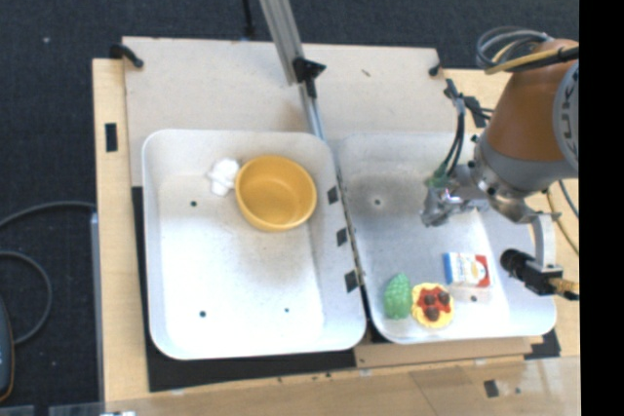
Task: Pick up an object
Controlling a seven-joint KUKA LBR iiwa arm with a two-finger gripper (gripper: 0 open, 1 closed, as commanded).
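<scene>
tan surface (112, 209) on dark carpet (58, 5), two white bins.
pincer (436, 209) over right bin (390, 180), grip state unclear; yellow bowl (276, 193) in left bin (224, 297).

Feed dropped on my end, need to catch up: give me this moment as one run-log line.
gripper: over right bin, nothing seen held | near edge: green object, yellow toy, small box | left bin: yellow bowl, white lump

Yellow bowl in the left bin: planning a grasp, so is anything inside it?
The yellow bowl stands upright and its visible interior looks bare. A white crumpled object lies beside it, at its rim. What lies beneath the bowl is covered.
</scene>
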